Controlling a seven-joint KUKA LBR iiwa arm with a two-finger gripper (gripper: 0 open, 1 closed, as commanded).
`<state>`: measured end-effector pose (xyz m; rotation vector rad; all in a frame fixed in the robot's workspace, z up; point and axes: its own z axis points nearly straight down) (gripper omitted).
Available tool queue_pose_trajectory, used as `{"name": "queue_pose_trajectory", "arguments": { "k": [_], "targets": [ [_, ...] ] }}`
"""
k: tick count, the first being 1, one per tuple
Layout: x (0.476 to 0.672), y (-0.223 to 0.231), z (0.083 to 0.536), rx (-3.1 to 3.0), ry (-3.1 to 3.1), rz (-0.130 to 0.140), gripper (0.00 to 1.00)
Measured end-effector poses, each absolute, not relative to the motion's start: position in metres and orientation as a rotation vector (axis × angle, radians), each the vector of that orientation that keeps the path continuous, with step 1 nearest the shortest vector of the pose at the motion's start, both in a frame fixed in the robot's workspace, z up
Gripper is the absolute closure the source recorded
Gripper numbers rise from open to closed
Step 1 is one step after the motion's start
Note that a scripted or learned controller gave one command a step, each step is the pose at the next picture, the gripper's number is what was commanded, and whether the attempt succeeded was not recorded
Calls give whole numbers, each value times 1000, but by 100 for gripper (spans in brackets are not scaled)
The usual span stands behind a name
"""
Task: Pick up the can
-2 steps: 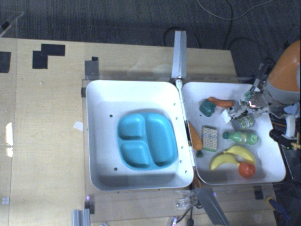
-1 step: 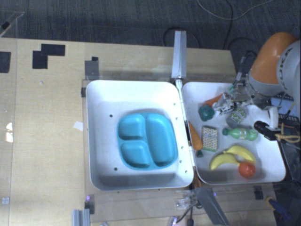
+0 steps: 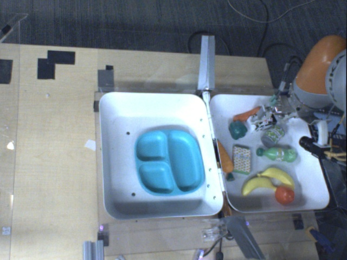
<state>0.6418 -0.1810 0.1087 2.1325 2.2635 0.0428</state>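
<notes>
Camera view: the end effector (image 3: 265, 118) hangs low in the right bin (image 3: 314, 202), at upper right of the frame; whether its fingers are apart or together cannot be told. The can (image 3: 272, 135) lies just below it, tilted, above a green bottle (image 3: 277, 154). A blue tray (image 3: 169, 162) sits in the left bin (image 3: 116, 145).
</notes>
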Motion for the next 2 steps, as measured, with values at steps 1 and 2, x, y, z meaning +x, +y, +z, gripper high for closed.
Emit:
{"name": "queue_pose_trajectory", "arguments": {
  "k": [1, 2],
  "targets": [
    [647, -188, 128, 2107, 2239, 46, 100],
    [647, -188, 128, 2107, 2239, 46, 0]
  ]
}}
